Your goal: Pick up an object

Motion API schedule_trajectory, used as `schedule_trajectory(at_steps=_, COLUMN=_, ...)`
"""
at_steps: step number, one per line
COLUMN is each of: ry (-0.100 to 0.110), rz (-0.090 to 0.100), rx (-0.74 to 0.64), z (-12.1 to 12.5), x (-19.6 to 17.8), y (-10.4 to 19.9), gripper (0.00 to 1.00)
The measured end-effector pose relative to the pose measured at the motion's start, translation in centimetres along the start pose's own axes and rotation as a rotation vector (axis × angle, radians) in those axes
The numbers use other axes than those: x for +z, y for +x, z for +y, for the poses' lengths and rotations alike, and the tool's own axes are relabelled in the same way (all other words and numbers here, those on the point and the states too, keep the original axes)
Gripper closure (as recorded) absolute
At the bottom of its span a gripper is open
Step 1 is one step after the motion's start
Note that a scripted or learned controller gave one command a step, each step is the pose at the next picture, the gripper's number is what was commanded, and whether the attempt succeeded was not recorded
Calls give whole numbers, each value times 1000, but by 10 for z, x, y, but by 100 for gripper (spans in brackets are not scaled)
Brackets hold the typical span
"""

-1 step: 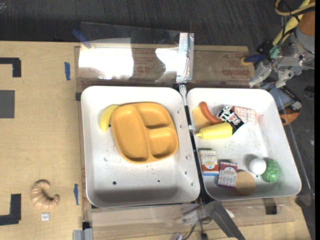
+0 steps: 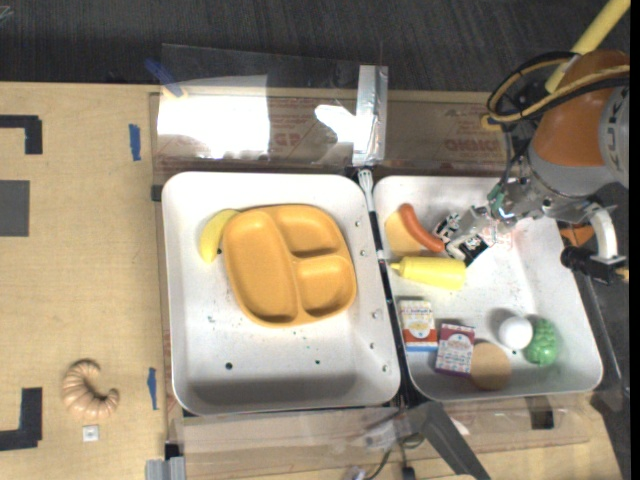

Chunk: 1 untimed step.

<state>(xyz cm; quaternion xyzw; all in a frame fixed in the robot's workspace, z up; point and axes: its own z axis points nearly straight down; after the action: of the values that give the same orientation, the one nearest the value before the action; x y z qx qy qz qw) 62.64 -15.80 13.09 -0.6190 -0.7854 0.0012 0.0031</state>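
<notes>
On the table (image 2: 80,268) sit two white bins: the left bin (image 2: 190,368) holds one orange divided tray (image 2: 288,264) and one banana (image 2: 210,232) tucked at its left edge, while the right bin (image 2: 570,308) holds seven small things, namely one yellow bottle (image 2: 432,270), one hot dog (image 2: 412,230), two small cartons (image 2: 436,336), one brown lump (image 2: 490,366), one white ball (image 2: 514,330) and one green ball (image 2: 543,344). The bottle lies flat near the divider, long axis left to right. The tool (image 2: 467,233) hangs just above it, whether spread or pressed together I cannot tell.

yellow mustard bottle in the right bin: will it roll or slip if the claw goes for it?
Probably both. The mustard bottle lies on its side on the smooth bin floor, and its rounded body looks apt to roll if nudged. Its glossy plastic may slip. The claw sits close above it, beside the hot dog.
</notes>
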Motion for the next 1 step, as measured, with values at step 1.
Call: schedule_trajectory(at_steps=1, ry=-24, rz=-13, rx=83, z=40, x=33, y=28, gripper=0)
